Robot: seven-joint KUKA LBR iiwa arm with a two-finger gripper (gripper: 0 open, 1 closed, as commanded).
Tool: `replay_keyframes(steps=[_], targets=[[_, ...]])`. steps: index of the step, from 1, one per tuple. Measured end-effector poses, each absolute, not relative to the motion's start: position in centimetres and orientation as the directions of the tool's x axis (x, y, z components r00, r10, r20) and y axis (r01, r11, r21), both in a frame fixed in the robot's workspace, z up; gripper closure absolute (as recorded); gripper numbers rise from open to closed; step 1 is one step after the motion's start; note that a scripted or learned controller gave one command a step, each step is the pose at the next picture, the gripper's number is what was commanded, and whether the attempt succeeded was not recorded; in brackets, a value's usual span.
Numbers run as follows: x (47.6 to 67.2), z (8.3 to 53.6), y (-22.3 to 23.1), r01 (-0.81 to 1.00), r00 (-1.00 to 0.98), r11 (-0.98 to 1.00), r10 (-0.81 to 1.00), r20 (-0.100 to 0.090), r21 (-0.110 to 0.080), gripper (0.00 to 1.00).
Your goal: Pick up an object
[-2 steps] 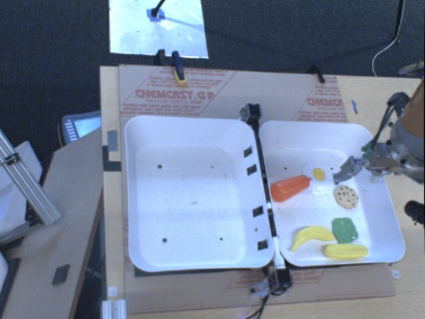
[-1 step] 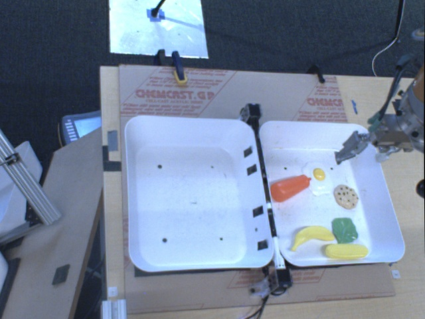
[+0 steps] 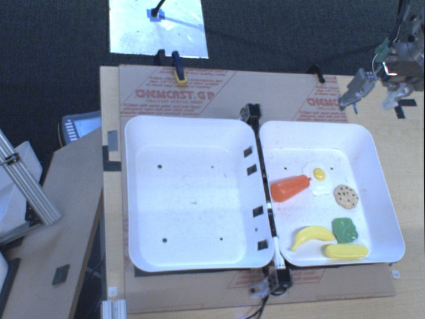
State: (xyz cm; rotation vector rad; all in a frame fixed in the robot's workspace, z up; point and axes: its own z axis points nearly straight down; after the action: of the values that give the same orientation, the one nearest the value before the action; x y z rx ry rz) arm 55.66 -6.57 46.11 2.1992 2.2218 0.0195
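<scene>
- While six toy foods lie in the right bin (image 3: 372, 145), I count one of each: carrot (image 3: 289, 188), fried egg (image 3: 319, 177), cookie (image 3: 345, 196), banana (image 3: 312, 235), green leafy piece (image 3: 344, 228), yellow corn (image 3: 346, 250).
- The left bin (image 3: 192, 191) sits alongside, touching.
- I see the gripper (image 3: 372, 92) beyond the right bin's far corner, grasping nothing; its finger spread I cannot tell.

a: what does the surface (image 3: 113, 178) carry?
b: pale wood top. flat on it, a brown printed sheet (image 3: 219, 88). on the sheet, two white bins side by side, touching along the middle: left bin (image 3: 133, 198), right bin (image 3: 382, 191).
a: fixings?
b: a yellow clamp (image 3: 179, 68) at the sheet's far edge.
</scene>
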Motion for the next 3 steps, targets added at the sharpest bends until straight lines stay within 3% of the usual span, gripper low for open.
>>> replay_keyframes(steps=[1,2,3], targets=[[55.5,46.5,-6.9,1.000,-0.009,0.009,1.000,-0.002,0.008,1.00],[53.2,53.9,-1.3,1.000,-0.008,0.008,1.000,0.001,0.008,1.00],[49.2,49.5,3.7,1.000,-0.009,0.009,1.000,0.001,-0.002,1.00]])
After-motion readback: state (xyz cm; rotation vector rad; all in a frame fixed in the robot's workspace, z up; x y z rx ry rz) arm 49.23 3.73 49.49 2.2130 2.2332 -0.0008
